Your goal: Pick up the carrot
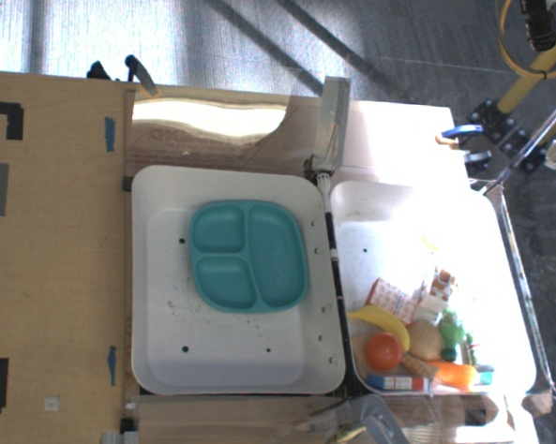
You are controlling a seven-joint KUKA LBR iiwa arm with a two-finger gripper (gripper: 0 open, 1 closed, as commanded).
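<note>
Camera view: the left white bin held a teal divided plate at the frame's centre, while the right white bin held a cluster of items in its lower corner. There the carrot lay at the lower right of the frame, just beside a tomato, a banana and a potato.

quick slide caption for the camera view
Teal divided plate in left bin; carrot among toy food heaped in right bin's near corner.
</note>
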